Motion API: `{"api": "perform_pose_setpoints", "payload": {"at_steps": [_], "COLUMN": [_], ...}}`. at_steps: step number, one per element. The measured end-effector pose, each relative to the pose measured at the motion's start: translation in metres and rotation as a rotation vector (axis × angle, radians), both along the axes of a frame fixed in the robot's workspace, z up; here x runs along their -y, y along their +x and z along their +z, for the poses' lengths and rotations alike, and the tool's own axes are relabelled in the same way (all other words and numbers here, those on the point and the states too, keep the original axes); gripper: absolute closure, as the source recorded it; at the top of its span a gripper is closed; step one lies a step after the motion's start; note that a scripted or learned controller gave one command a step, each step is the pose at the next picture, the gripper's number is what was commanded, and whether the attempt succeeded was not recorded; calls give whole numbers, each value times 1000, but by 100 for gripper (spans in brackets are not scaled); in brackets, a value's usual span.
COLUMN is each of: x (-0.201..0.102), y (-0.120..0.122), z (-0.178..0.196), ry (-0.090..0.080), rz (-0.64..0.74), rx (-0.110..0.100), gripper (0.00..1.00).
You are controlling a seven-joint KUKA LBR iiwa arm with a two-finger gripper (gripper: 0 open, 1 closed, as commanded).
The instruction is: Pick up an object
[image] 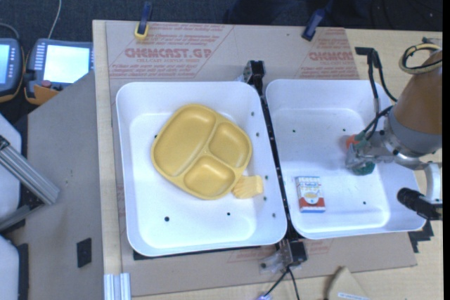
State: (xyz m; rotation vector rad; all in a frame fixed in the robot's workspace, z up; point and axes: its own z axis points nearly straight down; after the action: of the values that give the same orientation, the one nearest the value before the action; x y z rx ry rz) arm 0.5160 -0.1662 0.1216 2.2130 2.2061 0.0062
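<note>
Camera view, one frame inspected. Two shallow white bins sit side by side on the bench: the left bin (140, 221) and the right bin (309, 102).

Left bin: a yellow divided plate (202, 150) with three compartments lies face up, roughly central, turned so its longer axis runs from upper left to lower right. A small yellow piece (248, 185) lies just beside the plate's lower right edge, touching or nearly touching it; which of the two cannot be settled.

Right bin: a small rectangular box (310, 194), white with a red band at its lower end, lies flat on the floor near the bin's front wall. Its long axis runs nearly straight up and down the frame, the red end toward the near edge.

The arm (420, 116) enters from the right and reaches over the right bin. The gripper (360, 153) is low over the bin floor, right of and above the box, apart from it. Whether it is open or closed cannot be told; nothing is seen held.
</note>
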Motion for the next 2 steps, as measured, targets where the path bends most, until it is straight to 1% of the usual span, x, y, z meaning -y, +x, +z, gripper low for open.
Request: {"api": "perform_pose_setpoints", "payload": {"at_steps": [1,2], "x": [4,4], "y": [2,3], "z": [63,115], "ry": [7,6], "rz": [4,5], "rx": [-10,-7], "gripper": [100,100]}}
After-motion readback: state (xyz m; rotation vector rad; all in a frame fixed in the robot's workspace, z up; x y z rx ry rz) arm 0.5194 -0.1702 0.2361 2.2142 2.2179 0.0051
